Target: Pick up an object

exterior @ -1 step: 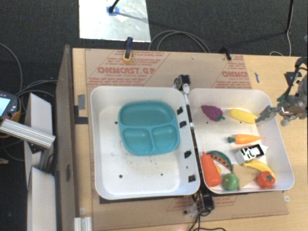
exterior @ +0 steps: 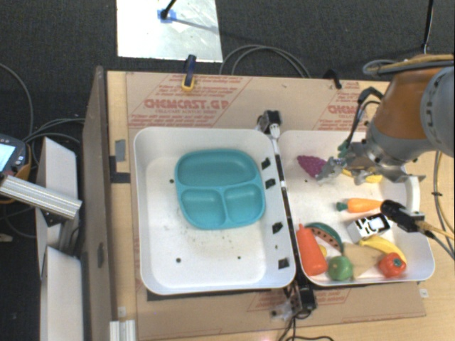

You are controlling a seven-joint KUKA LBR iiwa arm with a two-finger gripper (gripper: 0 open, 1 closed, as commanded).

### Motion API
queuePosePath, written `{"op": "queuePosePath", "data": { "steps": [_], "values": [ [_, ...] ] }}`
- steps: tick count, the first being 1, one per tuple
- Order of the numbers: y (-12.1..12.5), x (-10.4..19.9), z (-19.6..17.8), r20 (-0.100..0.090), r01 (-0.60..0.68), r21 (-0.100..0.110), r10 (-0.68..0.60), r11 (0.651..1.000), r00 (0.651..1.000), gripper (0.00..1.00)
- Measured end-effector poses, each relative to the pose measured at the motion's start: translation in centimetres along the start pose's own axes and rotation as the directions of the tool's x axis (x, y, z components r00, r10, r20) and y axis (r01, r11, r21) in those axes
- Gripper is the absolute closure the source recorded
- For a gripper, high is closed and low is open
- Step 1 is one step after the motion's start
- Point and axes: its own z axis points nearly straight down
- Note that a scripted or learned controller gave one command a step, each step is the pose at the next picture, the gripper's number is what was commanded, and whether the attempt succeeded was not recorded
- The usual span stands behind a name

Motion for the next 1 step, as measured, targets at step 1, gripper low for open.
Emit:
{"op": "queuePosePath", "data": {
  "steps": [1],
  "values": [
    [4.44,1.57,2.86,0.004,-0.005,-0.006,0.005,1.000,1.000,0.00]
  ]
}}
